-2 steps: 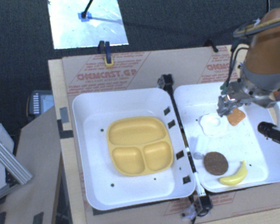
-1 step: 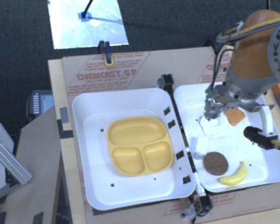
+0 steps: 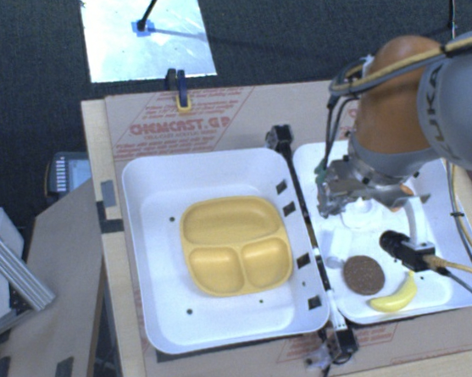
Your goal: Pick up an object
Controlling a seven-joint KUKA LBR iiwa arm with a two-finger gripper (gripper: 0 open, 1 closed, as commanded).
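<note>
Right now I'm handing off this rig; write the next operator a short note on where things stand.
Pincer: low over the right bin, near its upper left; finger state can't be read and nothing is seen in its grip.
Right bin: brown round disc and yellow banana near the front edge, both lying loose.
Left bin: yellow divided tray in the middle.
Done: no pick visible.
Left: grasp one object and lift it.

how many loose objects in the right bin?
2 visible: a brown disc near the front left, and a banana just right of it at the front edge. The arm covers the bin's back, so more may be hidden.
</note>
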